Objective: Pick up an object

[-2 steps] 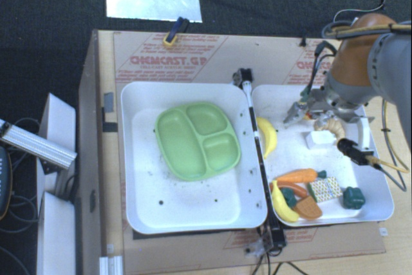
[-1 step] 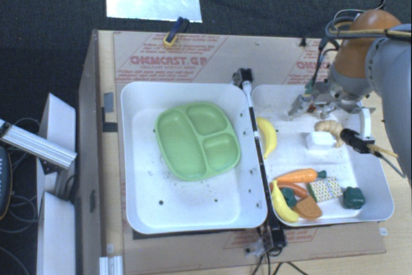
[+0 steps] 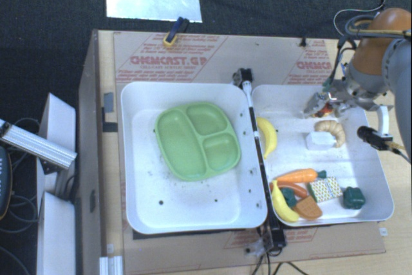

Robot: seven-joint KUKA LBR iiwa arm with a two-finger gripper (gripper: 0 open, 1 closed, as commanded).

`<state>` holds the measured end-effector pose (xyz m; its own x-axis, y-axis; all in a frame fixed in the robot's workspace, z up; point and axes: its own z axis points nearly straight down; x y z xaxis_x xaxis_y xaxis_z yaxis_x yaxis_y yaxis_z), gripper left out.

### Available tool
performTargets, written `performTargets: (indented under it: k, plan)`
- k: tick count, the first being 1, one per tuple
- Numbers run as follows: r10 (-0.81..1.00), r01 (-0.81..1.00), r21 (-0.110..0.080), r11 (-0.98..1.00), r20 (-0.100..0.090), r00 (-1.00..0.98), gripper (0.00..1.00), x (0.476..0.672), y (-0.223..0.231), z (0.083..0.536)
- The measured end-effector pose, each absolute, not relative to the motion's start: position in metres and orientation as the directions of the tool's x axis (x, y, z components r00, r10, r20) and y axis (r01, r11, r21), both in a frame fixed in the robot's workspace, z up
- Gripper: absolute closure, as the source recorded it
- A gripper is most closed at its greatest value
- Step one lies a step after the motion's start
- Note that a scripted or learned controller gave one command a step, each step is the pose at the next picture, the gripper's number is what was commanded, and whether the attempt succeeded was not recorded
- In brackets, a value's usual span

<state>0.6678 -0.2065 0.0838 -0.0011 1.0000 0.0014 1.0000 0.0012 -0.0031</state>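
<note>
My gripper hangs low over the back of the right bin, below the arm's orange band. Just in front of it lies a tan croissant, with a small white block touching the croissant's left side. A small orange-red patch shows right under the gripper; I cannot make out what it is. A yellow banana lies along the bin's left wall. At the front sit a carrot, a second banana, a patterned block and a dark green piece.
The left bin bears a green divided plate. A black clip sits at the back where the two bins meet. The arm's black side part overhangs the right bin's right rim.
</note>
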Motion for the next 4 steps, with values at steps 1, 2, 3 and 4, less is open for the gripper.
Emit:
performTargets:
  k: [1,2,3,4]
  plan:
    - [1.000,1.000,0.003,0.005,-0.002,-0.005,1.00,0.670,-0.207,0.096]
    - [1.000,1.000,0.007,0.004,-0.001,-0.004,1.00,0.662,-0.108,0.195]
    - [1.000,1.000,0.003,0.001,-0.001,-0.001,1.00,0.538,-0.121,0.240]
    - [1.000,1.000,0.000,0.004,0.001,-0.004,1.00,0.511,-0.022,0.233]
